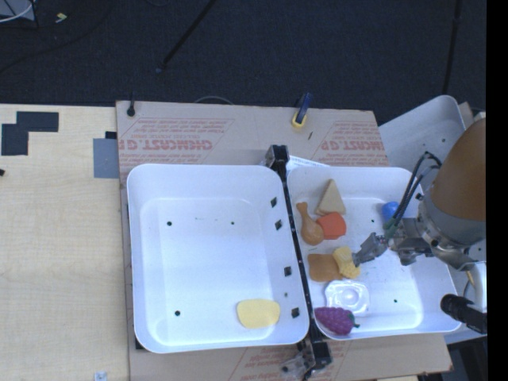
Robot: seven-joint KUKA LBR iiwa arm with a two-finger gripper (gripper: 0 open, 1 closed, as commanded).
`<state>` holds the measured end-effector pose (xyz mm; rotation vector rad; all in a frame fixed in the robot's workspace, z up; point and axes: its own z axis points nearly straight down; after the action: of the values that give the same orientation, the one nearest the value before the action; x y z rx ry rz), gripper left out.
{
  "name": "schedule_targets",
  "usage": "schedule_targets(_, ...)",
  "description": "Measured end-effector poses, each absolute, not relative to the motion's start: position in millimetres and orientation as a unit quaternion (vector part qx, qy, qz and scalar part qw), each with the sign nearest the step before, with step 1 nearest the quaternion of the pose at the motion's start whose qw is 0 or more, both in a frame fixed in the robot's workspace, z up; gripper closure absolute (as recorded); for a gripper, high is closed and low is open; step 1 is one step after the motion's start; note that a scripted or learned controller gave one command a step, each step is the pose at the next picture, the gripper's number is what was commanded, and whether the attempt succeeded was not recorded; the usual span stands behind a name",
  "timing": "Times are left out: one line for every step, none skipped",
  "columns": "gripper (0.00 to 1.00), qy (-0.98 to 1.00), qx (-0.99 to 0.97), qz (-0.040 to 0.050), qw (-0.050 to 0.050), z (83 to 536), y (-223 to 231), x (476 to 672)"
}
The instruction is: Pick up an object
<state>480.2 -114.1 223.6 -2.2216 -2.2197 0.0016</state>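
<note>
Brown cardboard sheet (238, 137) under the bins, blue-and-yellow clamp (302, 111) at its far edge — pale wooden benchtop (55, 244)

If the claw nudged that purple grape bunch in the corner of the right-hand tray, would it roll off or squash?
The purple grape bunch looks like a moulded toy, so it would probably stay stiff rather than squash. Its bumpy, lopsided shape suggests it would rock or slide, not roll far. It lies against the right bin's near wall, so a push might only jam it there.

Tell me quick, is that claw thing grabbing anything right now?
Gripper: over the right bin, near the small yellow piece; nothing visible between its fingers, and open or shut cannot be told.
</note>
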Motion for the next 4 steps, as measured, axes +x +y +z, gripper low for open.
schedule_targets(0.0, -0.707, -0.707, 0.0026, 0.004, 136, -136, 504.4)
schedule_targets(0.0, -0.708, -0.706, -0.001, -0.002, 86, -167, 573.1)
schedule_targets(0.0, -0.708, -0.706, -0.0013, -0.001, 89, -97, 604.6)
schedule_targets(1.0, -0.706, -0.708, 0.0007, 0.002, 97, -99, 602.2)
